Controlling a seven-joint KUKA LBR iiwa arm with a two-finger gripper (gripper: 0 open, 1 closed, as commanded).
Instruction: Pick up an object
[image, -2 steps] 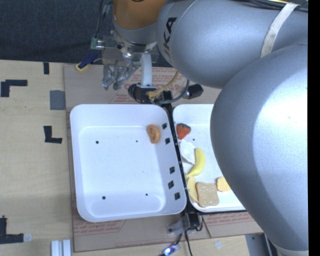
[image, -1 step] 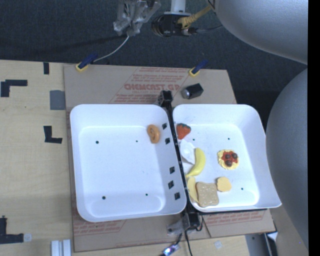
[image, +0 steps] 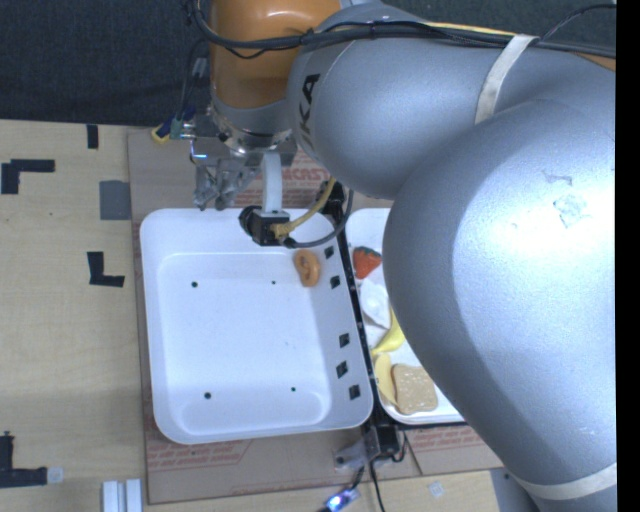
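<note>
My gripper (image: 216, 192) hangs below the orange wrist band, over the far rim of the left bin (image: 165, 300), near its back left corner. A small orange-brown ring-shaped piece (image: 307, 267) lies in that bin by its right wall, well to the right of the gripper. The right bin (image: 440, 412) holds a red strawberry (image: 367, 262), a yellow banana (image: 386, 342), a slice of bread (image: 413, 388) and a white object (image: 374, 300). The arm hides most of the right bin.
A white post with a black end (image: 265, 222) and a cable hangs from the wrist over the left bin's far edge. The grey arm (image: 480, 200) spans the right half of the view. Brown cardboard (image: 140, 180) lies under the bins, with black tape marks on the bench at left.
</note>
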